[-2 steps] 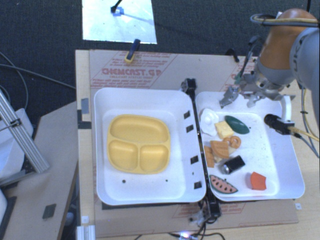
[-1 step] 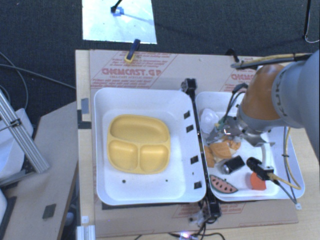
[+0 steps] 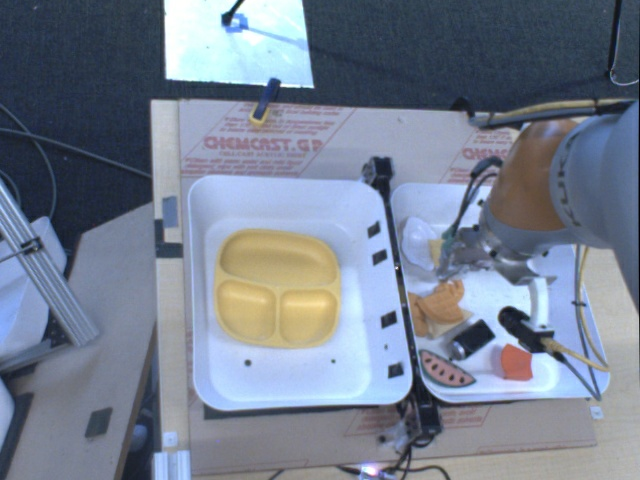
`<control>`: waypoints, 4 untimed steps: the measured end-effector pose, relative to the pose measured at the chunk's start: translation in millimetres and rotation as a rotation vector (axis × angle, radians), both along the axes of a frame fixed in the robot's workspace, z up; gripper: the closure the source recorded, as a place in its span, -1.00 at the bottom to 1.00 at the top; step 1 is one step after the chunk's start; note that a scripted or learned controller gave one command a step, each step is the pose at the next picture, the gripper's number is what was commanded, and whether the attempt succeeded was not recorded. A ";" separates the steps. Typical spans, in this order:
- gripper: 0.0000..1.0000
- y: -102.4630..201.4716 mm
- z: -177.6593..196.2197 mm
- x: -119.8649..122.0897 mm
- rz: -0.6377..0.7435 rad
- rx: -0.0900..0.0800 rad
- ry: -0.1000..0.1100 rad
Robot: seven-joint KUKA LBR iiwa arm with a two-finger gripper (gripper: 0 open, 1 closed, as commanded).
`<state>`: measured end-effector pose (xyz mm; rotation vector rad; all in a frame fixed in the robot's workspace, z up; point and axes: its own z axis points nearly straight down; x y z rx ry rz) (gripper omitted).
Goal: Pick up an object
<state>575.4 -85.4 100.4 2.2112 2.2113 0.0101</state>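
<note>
Gripper (image 3: 452,258) lowered into right bin (image 3: 560,383), centre-right of frame, above tan crumpled object (image 3: 440,308). Finger state cannot be told. Nothing seen lifted; pick judged outstanding.

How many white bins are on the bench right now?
2. The left bin holds a yellow divided plate; the right bin sits directly beside it, holding small objects beneath the arm.

Red print on the cardboard sheet (image 3: 300,138) under the bins reads "CHEMCAST GP"; the same print repeats, partly hidden, at right.
</note>
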 end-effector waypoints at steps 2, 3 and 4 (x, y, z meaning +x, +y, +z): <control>1.00 -5.8 32.6 15.4 0.005 0.003 0.005; 1.00 -21.7 -13.1 -73.6 -0.006 0.004 0.004; 1.00 -19.5 -5.2 -73.3 0.001 0.005 0.010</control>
